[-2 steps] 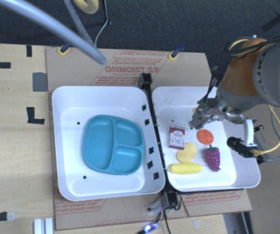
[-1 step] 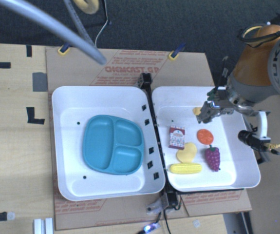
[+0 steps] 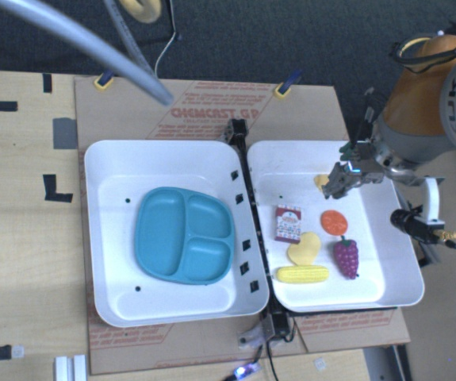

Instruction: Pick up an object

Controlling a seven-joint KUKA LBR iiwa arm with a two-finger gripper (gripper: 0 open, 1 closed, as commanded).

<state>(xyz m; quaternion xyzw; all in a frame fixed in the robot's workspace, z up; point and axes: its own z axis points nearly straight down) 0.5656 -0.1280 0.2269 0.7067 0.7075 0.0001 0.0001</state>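
Note:
The right bin (image 3: 374,292) holds several toy foods: a red and white carton (image 3: 288,223), an orange tomato (image 3: 334,222), a purple grape bunch (image 3: 346,258), a pale yellow piece (image 3: 304,250) and a corn cob (image 3: 302,275). My gripper (image 3: 340,182) hangs over the upper part of that bin, just above the tomato. A small yellow object (image 3: 321,182) peeks out at the gripper's left side, touching or partly hidden by it. Whether anything sits between the fingers is not visible.
The left bin (image 3: 109,213) holds a blue divided plate (image 3: 185,235). A black divider (image 3: 243,205) separates the two bins. The arm's grey body and orange band (image 3: 422,94) fill the upper right. A grey pole (image 3: 77,30) crosses the top left.

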